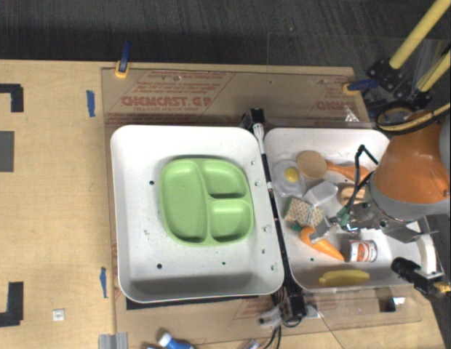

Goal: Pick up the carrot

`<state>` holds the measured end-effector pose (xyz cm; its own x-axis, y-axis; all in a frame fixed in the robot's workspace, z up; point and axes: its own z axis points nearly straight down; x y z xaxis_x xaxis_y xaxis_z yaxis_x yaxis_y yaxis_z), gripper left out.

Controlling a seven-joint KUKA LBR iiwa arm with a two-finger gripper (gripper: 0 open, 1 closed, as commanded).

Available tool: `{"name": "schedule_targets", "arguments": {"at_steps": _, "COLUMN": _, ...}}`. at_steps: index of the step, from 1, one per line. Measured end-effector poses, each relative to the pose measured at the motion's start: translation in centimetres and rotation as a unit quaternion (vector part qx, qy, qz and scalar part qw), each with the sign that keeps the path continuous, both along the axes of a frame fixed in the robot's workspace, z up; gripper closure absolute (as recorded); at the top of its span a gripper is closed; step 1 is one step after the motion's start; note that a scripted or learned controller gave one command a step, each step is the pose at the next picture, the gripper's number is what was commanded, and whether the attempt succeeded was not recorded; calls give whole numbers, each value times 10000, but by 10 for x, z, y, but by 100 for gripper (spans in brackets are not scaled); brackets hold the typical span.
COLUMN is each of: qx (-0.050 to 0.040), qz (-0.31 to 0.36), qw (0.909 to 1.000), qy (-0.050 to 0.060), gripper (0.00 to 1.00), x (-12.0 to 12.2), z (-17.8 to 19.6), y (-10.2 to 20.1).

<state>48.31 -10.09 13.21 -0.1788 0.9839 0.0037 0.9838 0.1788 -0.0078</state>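
The carrot (325, 248) is orange and tapered, and it lies in the right bin (304, 145) toward the front, pointing to the lower right. My gripper (348, 219) hangs over the middle of that bin, just above and to the right of the carrot's thick end. The grey wrist with its orange band (409, 173) hides most of the gripper. Nothing can be seen held in it.
Crowded around the carrot are a small red-and-white can (362, 251), a yellow banana (344, 275), a grey block (321, 193), a tan checked piece (300, 211), a yellow round item (291, 173) and a wooden piece (310, 164). The left bin (131, 195) holds a green divided plate (206, 199).
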Motion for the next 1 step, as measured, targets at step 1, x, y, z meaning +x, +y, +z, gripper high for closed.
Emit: {"name": "schedule_targets", "arguments": {"at_steps": 1, "qx": -7, "qz": -1883, "qw": 9816, "qy": -316, "gripper": 0, "x": 14, "z": -27, "y": -10}}
